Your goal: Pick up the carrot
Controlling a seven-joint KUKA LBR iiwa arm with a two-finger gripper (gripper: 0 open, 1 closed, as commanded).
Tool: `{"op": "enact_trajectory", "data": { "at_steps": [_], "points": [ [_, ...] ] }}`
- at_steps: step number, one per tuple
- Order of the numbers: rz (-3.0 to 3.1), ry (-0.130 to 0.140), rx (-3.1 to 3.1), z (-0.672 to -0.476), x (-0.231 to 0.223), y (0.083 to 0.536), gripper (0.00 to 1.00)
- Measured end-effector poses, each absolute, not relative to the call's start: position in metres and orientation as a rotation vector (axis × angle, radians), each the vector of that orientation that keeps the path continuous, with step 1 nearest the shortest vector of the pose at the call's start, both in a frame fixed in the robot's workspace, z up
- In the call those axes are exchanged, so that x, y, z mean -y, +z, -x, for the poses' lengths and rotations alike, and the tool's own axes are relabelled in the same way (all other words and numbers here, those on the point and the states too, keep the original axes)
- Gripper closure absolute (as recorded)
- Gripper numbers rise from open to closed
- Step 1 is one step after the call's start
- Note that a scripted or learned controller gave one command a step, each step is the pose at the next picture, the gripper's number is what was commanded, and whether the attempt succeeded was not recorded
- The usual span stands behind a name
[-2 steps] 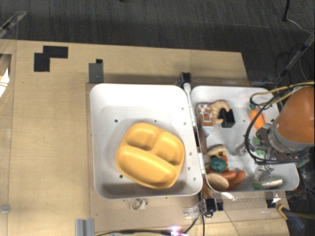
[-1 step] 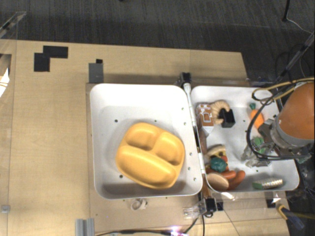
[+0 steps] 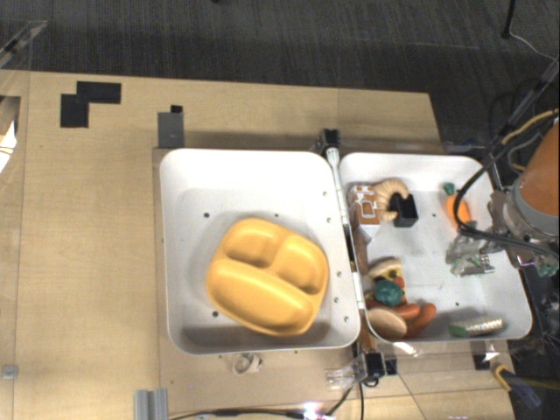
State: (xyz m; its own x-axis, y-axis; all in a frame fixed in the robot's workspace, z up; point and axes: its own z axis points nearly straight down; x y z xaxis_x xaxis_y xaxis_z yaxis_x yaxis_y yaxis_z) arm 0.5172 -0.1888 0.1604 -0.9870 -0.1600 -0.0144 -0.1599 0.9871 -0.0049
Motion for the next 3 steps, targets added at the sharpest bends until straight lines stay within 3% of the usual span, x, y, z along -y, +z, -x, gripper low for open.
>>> {"op": "enact_trajectory", "data": {
  "at_steps": [1,2,3],
  "points": [
    [0.251,-0.004,-3.119,-0.517,0.189,0.159,0.00],
    [0.062,-0.005,-3.124,-0.500,0.206,0.090,0.00],
    [0.614,-0.006,-3.064,-0.501,0.204,0.089,0.00]
  ]
}}
